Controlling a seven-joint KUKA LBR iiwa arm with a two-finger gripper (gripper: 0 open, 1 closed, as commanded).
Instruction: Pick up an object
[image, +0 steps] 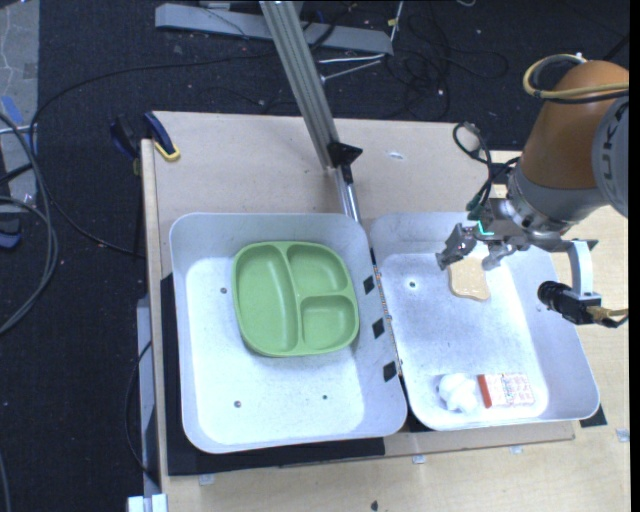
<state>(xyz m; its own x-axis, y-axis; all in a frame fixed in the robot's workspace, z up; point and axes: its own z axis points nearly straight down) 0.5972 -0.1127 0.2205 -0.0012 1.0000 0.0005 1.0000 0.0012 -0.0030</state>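
In the right bin, a tan, toast-like flat piece lies near the far side. My gripper hangs just above the tan piece's far edge, its fingers spread apart with nothing between them. At the bin's near edge lie a white crumpled ball and, beside it, a small white box with red print.
The left bin holds a green divided plate. A metal pole slants in from the top down to the join of the two bins. The wooden bench extends behind the bins.
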